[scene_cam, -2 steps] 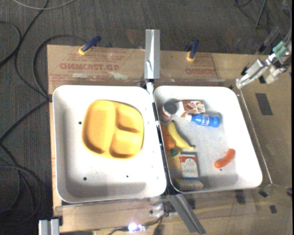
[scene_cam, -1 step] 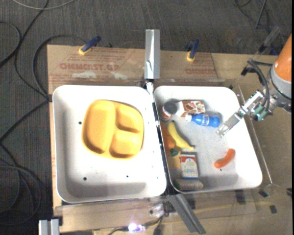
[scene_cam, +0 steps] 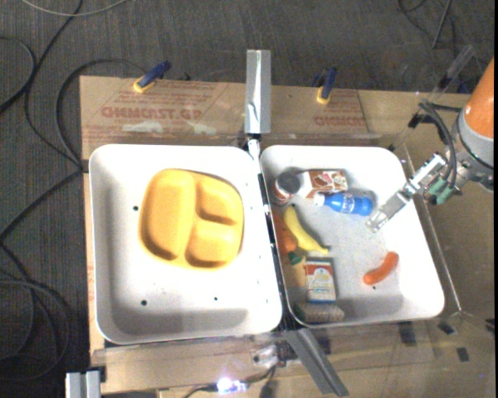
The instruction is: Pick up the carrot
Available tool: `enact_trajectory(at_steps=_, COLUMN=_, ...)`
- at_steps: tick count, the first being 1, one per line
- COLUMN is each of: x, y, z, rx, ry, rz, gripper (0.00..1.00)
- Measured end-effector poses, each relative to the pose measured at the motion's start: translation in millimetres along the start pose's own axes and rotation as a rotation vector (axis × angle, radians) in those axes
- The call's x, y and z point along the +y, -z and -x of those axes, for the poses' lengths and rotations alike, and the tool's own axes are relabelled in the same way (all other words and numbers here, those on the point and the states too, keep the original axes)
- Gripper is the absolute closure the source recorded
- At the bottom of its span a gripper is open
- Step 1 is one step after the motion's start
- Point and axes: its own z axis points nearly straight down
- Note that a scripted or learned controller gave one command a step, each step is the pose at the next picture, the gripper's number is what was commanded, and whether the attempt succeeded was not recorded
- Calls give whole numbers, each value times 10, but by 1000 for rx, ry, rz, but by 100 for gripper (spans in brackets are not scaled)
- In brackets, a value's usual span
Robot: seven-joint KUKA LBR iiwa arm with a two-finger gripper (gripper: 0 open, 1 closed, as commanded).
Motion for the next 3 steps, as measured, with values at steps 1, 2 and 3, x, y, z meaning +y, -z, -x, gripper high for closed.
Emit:
enact_trajectory(at_steps=1, x=437, y=1039, z=-469, rx=-3, ry=102, rz=2, gripper=0)
enact_trajectory(at_steps=2, x=394, y=-119, z=-757, rx=-1, ry=648, rz=2, gripper=0)
enact_trajectory(at_steps=3, x=555, y=1042, z=-922, rx=-5, ry=928, rz=3, gripper=0)
